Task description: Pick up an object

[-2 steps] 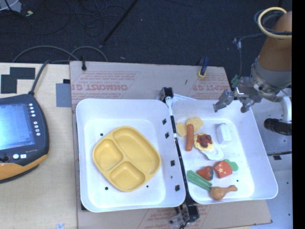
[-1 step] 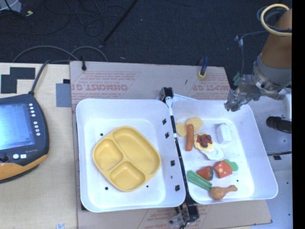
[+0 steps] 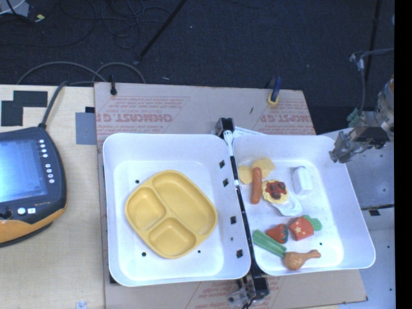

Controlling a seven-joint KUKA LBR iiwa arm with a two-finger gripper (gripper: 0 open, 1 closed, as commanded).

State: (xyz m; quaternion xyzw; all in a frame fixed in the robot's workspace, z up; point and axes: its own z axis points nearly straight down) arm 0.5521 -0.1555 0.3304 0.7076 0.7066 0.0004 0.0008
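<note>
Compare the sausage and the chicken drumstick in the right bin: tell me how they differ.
The sausage is orange-red and a plain rod; the drumstick is tan, with a fat end narrowing to a thin bone. The sausage lies near the bin's far side, pointing front to back; the drumstick lies near the front rim, pointing sideways. Both are toy food lying flat in the right bin.

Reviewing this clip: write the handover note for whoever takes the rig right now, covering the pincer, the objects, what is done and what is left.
Pincer: at the right bin's upper right rim, above the toys, nothing visibly held; finger state too unclear to call.
Right bin: hot dog, fried egg with ketchup, white block, strawberry, green vegetable, chicken drumstick, all lying loose.
Left bin: yellow divided plate.
Done: no object lifted.
Left: descend on one toy, grasp it, lift it.
</note>
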